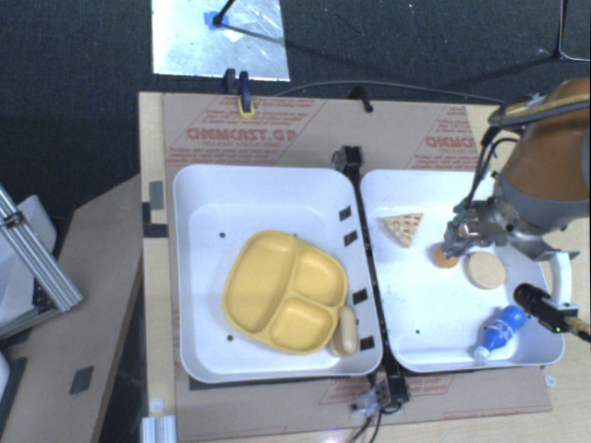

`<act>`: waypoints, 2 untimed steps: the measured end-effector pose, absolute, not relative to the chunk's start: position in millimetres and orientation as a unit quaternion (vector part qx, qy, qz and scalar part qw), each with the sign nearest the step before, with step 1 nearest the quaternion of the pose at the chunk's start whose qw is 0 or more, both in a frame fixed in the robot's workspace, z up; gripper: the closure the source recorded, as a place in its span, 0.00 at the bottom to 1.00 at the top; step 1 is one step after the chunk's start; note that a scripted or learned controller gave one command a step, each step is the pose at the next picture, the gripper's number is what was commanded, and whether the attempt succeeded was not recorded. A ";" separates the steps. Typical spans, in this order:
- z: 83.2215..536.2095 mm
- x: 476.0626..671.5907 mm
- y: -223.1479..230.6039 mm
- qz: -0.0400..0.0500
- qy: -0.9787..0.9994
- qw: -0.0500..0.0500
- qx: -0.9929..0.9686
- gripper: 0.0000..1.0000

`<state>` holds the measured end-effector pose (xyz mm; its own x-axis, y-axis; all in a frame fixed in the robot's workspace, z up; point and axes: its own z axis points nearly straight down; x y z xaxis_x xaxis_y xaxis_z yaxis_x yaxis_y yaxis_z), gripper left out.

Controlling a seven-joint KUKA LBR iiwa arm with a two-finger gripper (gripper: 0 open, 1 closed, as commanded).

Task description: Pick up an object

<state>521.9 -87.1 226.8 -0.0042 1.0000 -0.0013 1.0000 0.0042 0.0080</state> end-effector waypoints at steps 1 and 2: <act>235.9 522.4 -38.1 0.002 0.710 0.001 0.704 1.00; 237.9 533.8 12.9 0.002 0.711 0.001 0.703 1.00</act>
<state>533.8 12.9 237.9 -0.0102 0.9999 0.0019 0.9999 0.0102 0.0034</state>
